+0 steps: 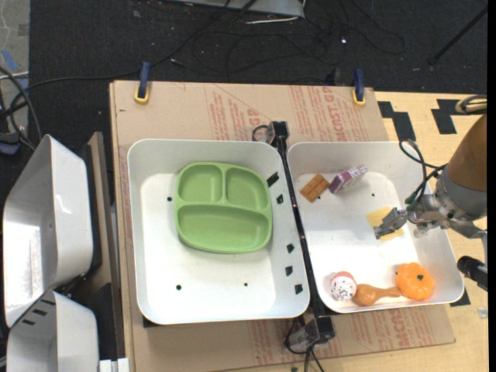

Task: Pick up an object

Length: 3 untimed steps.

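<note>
Green tray [224, 207] fills left bin [151, 285]; end effector [390, 224] grip unclear over yellow block [380, 217].

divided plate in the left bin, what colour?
Light green, seen in the camera view: divided plate.

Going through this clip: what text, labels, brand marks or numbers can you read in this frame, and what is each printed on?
Red print on the cardboard sheet under the bins, above the right bin: upside down, too blurred to read for sure.
Red print at the cardboard's bottom right: too blurred to read.
Red print above the left bin: unreadable.
Purple packet in the right bin: print too small to read.
</note>
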Tool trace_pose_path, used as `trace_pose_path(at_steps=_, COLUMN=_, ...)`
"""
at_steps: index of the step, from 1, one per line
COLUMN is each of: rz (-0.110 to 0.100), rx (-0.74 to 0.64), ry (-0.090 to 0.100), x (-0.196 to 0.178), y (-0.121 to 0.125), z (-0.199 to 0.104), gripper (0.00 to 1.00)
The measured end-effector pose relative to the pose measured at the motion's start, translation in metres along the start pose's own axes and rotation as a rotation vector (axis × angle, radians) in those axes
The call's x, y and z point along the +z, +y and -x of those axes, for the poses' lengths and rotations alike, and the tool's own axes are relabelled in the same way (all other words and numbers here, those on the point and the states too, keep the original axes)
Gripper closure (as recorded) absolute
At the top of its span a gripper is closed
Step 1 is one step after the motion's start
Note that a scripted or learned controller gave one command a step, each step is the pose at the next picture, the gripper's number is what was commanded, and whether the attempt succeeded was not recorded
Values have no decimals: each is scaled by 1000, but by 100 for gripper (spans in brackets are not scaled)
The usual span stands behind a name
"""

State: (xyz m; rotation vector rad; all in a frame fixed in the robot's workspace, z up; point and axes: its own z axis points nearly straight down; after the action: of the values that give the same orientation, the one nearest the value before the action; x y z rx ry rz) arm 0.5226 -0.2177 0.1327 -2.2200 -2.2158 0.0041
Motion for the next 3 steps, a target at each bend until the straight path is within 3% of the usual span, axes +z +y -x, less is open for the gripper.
trace_pose_path(at_steps=1, rz=2, rx=0, ry=0, x=43, y=0, z=-1, gripper=0)
trace_pose_path(at_steps=2, rz=6, rx=0, ry=-2, x=30, y=1, z=0, gripper=100)
trace_pose_path(at_steps=3, rz=10, rx=0, ry=-4, x=-26, y=-8, z=-1, gripper=100)
